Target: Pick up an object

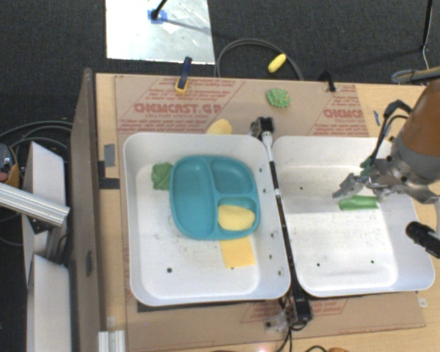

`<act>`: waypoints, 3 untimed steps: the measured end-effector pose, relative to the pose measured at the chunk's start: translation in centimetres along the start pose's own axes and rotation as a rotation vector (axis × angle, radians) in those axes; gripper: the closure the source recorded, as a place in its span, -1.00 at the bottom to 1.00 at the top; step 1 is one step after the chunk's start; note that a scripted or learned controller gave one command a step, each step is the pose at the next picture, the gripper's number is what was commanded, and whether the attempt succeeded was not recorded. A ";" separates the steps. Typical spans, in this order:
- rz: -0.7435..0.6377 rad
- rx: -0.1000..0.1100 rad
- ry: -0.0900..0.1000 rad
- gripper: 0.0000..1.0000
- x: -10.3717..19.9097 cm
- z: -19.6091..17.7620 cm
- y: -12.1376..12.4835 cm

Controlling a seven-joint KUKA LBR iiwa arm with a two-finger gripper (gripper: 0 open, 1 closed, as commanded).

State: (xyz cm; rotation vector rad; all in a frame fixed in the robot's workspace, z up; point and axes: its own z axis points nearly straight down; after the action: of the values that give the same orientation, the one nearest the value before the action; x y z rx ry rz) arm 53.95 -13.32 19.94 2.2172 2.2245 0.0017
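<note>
In the right bin [330, 270] a green, stick-shaped object [358, 204] lies near the right side. My gripper [352, 187] hangs right over its left end, coming in from the right below the orange band. The left bin [143, 270] holds a teal divided plate [205, 196] with a yellow lump [235, 217] in its lower right compartment. A flat yellow square [238, 253] lies just below the plate, and a green leafy piece [161, 175] peeks out at the plate's left edge.
A black bar [275, 189] runs between the two bins. Behind the bins on the cardboard lie a green round item [278, 97], a yellow piece [219, 127] and a yellow-handled tool [183, 78]. A black part [429, 238] of the arm overhangs the right bin's edge.
</note>
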 end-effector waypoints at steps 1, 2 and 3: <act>0.005 0.008 0.000 -1.00 -3.5 9.3 -1.3; 0.001 -0.001 0.000 1.00 -3.3 7.7 -1.0; -0.009 -0.009 0.001 1.00 3.8 -1.0 1.3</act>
State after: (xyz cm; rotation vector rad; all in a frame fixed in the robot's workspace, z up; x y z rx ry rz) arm 55.28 -9.48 20.92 2.2031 2.2300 0.0126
